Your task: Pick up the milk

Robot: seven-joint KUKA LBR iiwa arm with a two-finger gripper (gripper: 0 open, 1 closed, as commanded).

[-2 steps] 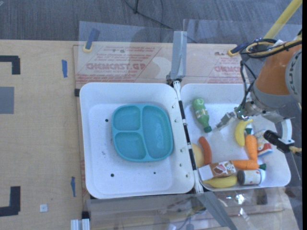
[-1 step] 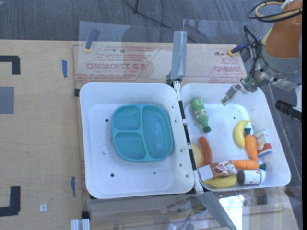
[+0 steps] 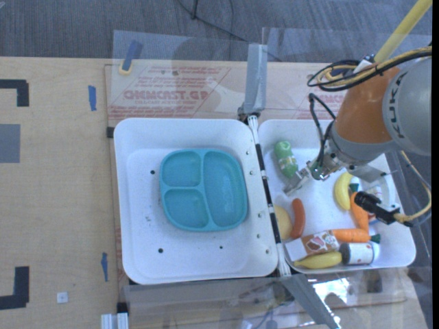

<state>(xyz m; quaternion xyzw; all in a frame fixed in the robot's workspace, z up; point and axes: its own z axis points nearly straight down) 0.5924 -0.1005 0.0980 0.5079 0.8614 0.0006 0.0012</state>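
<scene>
We see the gripper [image 3: 302, 177] low in the right bin [image 3: 405, 252], near the green bottle [image 3: 285, 157]. We cannot tell how it is set. The milk [image 3: 321, 241] lies apart.

Lighting: bright, even, diffuse from above — no hard-edged shadows. Left bin [image 3: 130, 204]: white surface near overexposed, soft grey shading along its inner walls. Blue tray [image 3: 204, 189]: faint sheen, thin soft shadow at its lower rim. Clear plastic sheet [image 3: 175, 81] at the counter's [image 3: 55, 184] far side: pale reflections and glare streaks. Lower edge: glassy reflections, muddled detail. Focus: moderate overall; small items in the right bin [image 3: 405, 252] are soft, labels unreadable. Arm [image 3: 384, 108] — slightly blurred at the right. Colour: mildly washed, cool cast. Distortion: slight slant, edges nearly straight.
</scene>
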